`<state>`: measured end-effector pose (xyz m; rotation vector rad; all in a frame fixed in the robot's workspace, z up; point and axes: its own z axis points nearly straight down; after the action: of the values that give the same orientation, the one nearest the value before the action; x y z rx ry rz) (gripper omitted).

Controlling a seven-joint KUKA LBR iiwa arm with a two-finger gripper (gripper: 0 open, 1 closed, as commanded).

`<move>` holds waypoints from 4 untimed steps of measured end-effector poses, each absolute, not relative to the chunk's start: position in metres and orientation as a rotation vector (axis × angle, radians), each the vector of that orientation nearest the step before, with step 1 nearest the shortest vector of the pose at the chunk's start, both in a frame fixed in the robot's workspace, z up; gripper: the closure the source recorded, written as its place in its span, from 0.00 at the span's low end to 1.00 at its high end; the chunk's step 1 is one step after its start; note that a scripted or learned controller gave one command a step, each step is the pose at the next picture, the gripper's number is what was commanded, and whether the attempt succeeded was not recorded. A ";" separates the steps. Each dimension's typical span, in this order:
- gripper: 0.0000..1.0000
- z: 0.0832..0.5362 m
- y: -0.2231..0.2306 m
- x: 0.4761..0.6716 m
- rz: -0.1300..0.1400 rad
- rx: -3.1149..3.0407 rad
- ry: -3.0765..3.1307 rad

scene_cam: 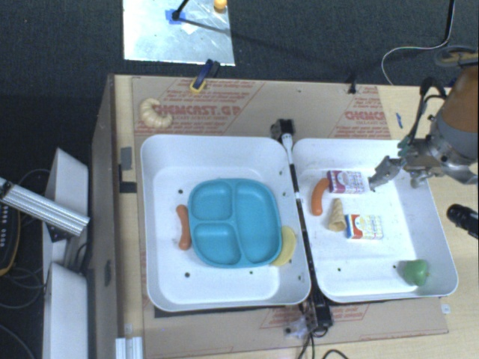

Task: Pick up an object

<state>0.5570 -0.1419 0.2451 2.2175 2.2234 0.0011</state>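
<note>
The right bin [434, 230] holds a maroon-and-white carton [346, 181], an orange sausage [319, 196], a tan cone-shaped piece [336, 214], a red-and-white carton [364, 226] and a green fruit [415, 271] in its near right corner. My gripper [382, 173] reaches in from the right and hangs over the bin's far right part. It is just to the right of the maroon carton, and nothing is seen held in it.
The left bin [165, 163] holds a blue divided plate [232, 222], a thin orange sausage [182, 226] on the plate's left and a yellow banana [285, 247] on its right. A pale toy [155, 111] and a blue-and-yellow tool [203, 75] lie on the cardboard behind the bins.
</note>
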 end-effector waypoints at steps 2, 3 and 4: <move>0.00 0.084 -0.122 0.537 0.001 2.220 2.222; 1.00 0.095 -0.122 0.538 0.004 2.218 2.222; 1.00 0.234 -0.109 0.526 0.004 2.215 2.222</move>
<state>0.5263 -0.1094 0.2336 2.2154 2.2216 0.0041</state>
